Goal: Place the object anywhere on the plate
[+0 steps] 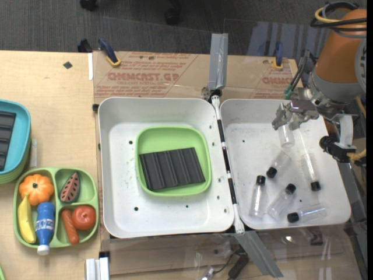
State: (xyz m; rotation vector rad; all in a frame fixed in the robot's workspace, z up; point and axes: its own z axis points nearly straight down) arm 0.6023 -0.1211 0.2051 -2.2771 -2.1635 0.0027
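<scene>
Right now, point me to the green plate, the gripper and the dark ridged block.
green plate (173, 137), camera view, bare rim at its top edge
gripper (285, 123), camera view, between its fingertips
dark ridged block (172, 168), camera view, middle of its top face

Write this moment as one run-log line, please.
gripper: above right bin, grasp unclear | vials: in right bin | green plate: left bin, holds dark block

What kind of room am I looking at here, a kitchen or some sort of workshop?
Most likely a robotics lab, not a kitchen. A grey and orange robot arm reaches over two white bins; one holds a green plate, the other clear vials. Toy food in a tray sits alongside.
</scene>
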